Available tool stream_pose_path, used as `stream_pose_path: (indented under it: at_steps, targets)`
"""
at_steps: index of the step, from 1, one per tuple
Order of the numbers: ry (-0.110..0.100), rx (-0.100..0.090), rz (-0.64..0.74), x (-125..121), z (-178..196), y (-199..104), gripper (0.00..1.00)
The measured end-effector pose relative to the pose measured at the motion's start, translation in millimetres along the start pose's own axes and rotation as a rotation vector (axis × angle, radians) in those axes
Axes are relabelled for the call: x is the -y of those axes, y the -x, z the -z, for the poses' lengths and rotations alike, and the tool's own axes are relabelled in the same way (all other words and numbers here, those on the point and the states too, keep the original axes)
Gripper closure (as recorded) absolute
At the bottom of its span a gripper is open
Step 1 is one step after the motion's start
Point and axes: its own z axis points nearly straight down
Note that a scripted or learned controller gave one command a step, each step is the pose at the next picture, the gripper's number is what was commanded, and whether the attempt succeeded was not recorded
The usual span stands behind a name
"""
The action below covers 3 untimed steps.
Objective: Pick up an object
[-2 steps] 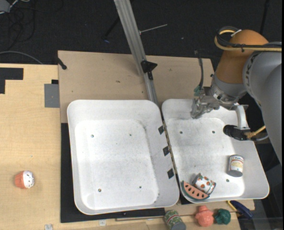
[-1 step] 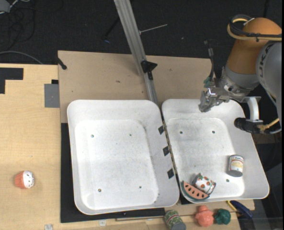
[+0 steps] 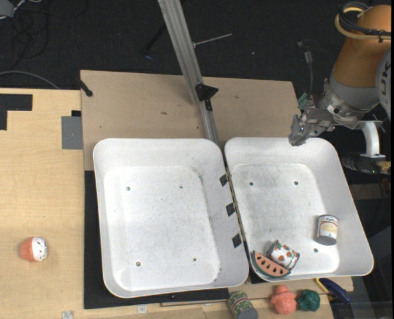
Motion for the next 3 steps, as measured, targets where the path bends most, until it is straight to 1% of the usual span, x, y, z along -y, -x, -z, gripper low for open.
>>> stream_pose_path:
  at_steps: [1,2,3]
  targets:
    - [-0.003,-0.001,0.002,-1,12,0,1.00]
    - [-0.010,-0.004,0.004,19,-1,-56,1.00]
    - [-0.009,-0.004,0.003,29,-10,-103,1.00]
